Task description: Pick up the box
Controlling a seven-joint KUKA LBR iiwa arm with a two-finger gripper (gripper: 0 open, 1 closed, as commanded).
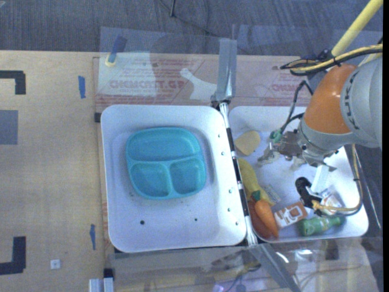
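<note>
the box (290,213) lies low in the right bin (358,224), between carrot (265,218) and green bottle (319,224); probably light, stiff card, best pinched across its short sides.
</note>
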